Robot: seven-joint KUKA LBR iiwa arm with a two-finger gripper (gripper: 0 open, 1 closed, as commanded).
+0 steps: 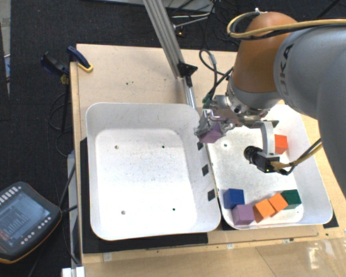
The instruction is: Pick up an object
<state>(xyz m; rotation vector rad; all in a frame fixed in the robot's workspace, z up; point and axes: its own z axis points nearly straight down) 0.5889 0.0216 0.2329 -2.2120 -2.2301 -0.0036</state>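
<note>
- while my claw (210, 126) hangs over the seam between the two bins, a purple block (210, 134) shows at its tip, pinched between the fingers as far as i can judge, so the claw is closed down to the width of that block.
- the step in hand looks like the lift or carry: the purple block sits off the floor of the right bin (311, 154), just at the rim it shares with the left bin (104, 120).
- next i would need a steady rise straight up, keeping the pinch firm; the block seems caught near its edge, so a jerk might shake it loose.
- below my claw and toward the near end of the right bin lie a blue block (233, 197), a second purple cube (243, 213), two orange cubes (269, 206) and a green cube (291, 198), all close together and well apart from me.
- an orange-red block (281, 143) sits to the far side of my wrist, partly behind a cable.
- the slanted metal rail (167, 39) ends just above my claw; that is the nearest thing i could knock on the way up.
- a pendant (17, 221) lies far off, past the left bin.
</note>
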